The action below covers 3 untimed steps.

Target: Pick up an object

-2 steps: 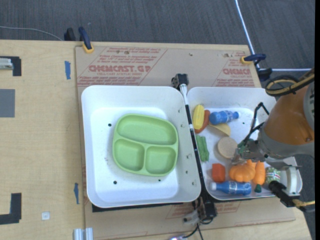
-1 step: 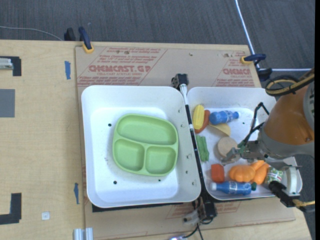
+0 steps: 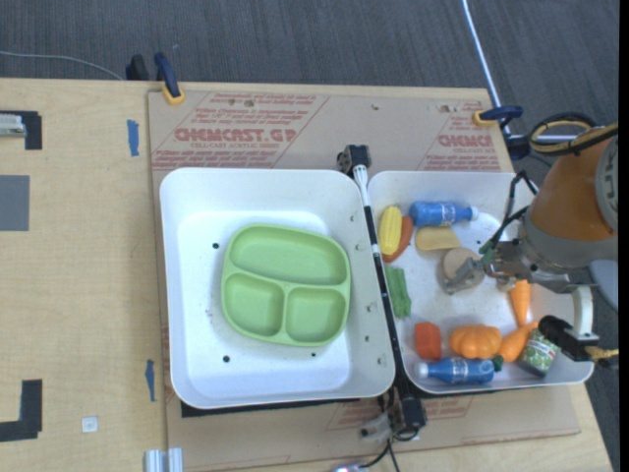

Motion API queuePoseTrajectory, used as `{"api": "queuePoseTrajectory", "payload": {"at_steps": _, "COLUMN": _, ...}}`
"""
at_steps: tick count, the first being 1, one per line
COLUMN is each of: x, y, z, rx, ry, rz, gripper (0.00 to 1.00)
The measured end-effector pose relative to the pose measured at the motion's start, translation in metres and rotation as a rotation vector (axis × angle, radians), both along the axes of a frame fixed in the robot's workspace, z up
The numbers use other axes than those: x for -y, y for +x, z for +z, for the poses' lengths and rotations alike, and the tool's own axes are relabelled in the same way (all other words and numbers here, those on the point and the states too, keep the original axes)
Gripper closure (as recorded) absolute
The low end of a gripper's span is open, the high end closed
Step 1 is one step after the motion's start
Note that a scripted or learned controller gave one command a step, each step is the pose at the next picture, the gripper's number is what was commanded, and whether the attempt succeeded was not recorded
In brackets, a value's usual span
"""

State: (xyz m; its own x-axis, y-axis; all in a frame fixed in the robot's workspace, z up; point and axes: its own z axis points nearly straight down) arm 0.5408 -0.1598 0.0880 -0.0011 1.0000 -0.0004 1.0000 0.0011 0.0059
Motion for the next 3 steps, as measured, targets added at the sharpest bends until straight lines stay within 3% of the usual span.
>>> {"api": "queuePoseTrajectory", "payload": {"at_steps": 1, "x": 0.019, "y": 0.006, "z": 0.003, "rx": 0.002, "ry": 0.013, "rz": 0.008, "gripper": 0.00}}
{"api": "queuePoseTrajectory", "payload": {"at_steps": 3, "x": 0.030, "y": -0.004, "z": 0.002, "rx": -0.005, "ry": 0.026, "rz": 0.014, "gripper": 0.00}}
